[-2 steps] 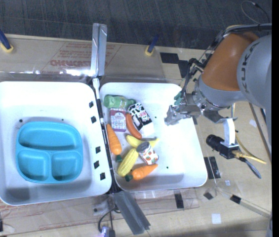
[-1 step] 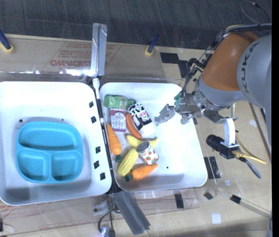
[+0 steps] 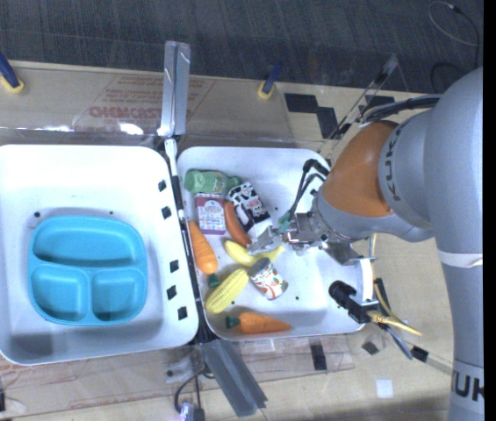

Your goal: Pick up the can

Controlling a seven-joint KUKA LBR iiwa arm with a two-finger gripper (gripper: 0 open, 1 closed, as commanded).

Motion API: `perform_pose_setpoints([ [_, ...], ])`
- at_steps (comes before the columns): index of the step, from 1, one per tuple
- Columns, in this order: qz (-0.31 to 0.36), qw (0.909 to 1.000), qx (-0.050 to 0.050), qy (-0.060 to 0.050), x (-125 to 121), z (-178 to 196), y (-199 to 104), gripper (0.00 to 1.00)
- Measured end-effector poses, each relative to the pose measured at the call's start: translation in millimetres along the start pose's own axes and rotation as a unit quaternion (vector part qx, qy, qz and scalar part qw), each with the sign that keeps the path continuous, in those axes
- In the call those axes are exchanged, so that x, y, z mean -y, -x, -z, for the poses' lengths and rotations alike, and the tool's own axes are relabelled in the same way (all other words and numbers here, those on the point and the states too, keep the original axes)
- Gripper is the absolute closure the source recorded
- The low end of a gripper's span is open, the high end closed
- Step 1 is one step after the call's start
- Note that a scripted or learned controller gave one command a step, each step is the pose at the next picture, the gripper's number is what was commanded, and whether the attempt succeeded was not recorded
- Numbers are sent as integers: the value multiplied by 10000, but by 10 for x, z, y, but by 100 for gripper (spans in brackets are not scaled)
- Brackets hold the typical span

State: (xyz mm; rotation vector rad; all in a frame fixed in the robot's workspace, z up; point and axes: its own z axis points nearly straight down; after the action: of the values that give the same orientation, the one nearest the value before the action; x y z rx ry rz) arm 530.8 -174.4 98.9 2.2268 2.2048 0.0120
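White plastic bins sit side by side on a cardboard-covered bench, the left bin (image 3: 2, 235) carrying a blue divided tray (image 3: 89, 268) and the right bin (image 3: 305, 160) crowded with toy groceries. The grey arm (image 3: 423, 182), its orange band bright at the wrist, reaches in from the right and hangs its gripper (image 3: 276, 235) low over the middle of the right bin. How the hand is set cannot be told from here: its tips are lost among the clutter.

The can (image 3: 268, 280), small, with a red and white label, lies tilted on the bin floor just below the gripper and beside the ear of corn (image 3: 227, 289). Whether the gripper touches it cannot be made out. A banana (image 3: 243, 253) lies between the two, right under the gripper's tip.

Along the bin's left wall stands a long orange carrot (image 3: 202, 246); a second carrot (image 3: 261, 324) lies across the near edge. A red and white packet (image 3: 210, 211) and a green item (image 3: 205, 181) sit toward the far end, with a black-and-white cow-patterned carton (image 3: 249, 203) just right of them. Blue clamps (image 3: 6, 70) pin the cardboard at the far edge of the bench.
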Motion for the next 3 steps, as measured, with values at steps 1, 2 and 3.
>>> perform_pose_setpoints([
  [1, 1, 10000, 0, 0, 0, -1, -1, 0],
  [2, -712, 9974, -3, -74, 497, -74, -243, 0],
  [3, 1020, 9948, -7, -59, 537, 344, -235, 0],
])
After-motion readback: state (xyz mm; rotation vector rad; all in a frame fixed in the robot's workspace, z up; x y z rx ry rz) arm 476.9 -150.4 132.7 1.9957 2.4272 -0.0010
